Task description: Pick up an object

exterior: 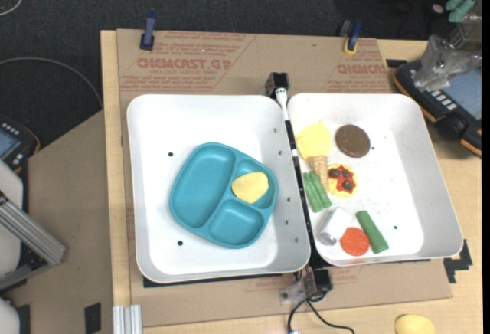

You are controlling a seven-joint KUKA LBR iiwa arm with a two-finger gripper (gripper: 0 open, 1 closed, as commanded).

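**Choosing a target among the toy food**

Nearest the lens, a yellow lump (413, 323) sits on the bench outside both bins, so it is no candidate. The pickable things lie further up. In the right bin (413, 133) a red disc (354, 241) touches a green stick (371, 230), with a pale, hard-to-read scrap (328, 227) just beside them. Above these, a green pod (315, 191), a red-spotted piece (341, 178) and a yellow slab (314, 139) crowd the left wall, while a brown disc (353, 140) lies a little apart. In the left bin (145, 171), a blue tray (214, 198) holds a yellow piece (249, 186) in its upper-right compartment.

Whether the jaws are released or clenched cannot be told from this picture, and nothing is lifted yet.

My judgement: the brown disc is the best target, having bare floor on its right and lower sides. A good approach would descend straight down, centred, jaws wide, closing across its width. The wall-side cluster risks a snag or a double grab.
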